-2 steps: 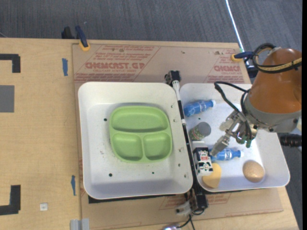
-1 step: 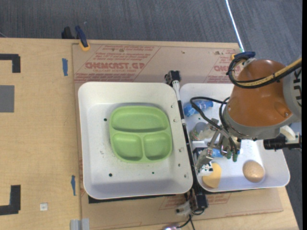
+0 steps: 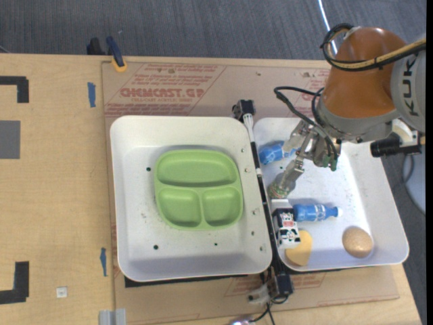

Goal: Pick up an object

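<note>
green tray (image 3: 198, 187) in left bin (image 3: 128, 202) | cardboard (image 3: 162, 80) reads "CHEMCAST" | gripper (image 3: 279, 189) over right bin (image 3: 385, 202), fingers close together, gripping nothing | blue bottle (image 3: 312, 212) just below-right | arm lettered "KU"

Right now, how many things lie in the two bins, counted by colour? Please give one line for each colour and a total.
Green: 1, the divided tray in the left bin.
Blue: 2, the bottle and a blue item partly behind the gripper, both in the right bin.
Yellow: 1, a yellow piece.
Tan: 1, the egg-shaped object.
Total: 5
</note>
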{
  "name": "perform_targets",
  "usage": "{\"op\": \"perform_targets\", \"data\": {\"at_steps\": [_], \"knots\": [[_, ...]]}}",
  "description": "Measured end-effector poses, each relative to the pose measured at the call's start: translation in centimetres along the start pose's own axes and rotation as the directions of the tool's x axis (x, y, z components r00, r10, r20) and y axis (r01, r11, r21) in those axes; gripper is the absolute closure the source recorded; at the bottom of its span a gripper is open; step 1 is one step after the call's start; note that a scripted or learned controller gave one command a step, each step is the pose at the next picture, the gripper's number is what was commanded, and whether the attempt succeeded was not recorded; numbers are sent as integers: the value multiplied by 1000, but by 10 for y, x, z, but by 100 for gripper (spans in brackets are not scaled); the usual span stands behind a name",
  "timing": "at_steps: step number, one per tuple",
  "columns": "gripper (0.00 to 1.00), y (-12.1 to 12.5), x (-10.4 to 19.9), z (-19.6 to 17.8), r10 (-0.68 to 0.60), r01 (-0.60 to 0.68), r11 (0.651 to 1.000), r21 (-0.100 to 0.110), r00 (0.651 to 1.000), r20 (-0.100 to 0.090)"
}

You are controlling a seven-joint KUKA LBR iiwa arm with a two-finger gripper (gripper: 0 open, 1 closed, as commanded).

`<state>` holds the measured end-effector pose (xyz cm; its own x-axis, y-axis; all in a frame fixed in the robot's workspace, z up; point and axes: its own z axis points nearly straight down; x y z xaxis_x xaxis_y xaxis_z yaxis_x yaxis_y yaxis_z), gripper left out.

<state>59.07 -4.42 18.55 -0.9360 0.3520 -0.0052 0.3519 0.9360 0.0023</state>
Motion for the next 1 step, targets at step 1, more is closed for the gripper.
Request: {"op": "perform_targets", "data": {"at_steps": [1], "knots": [[0, 27, 63, 0, -50, 50, 999, 0, 999, -4]]}}
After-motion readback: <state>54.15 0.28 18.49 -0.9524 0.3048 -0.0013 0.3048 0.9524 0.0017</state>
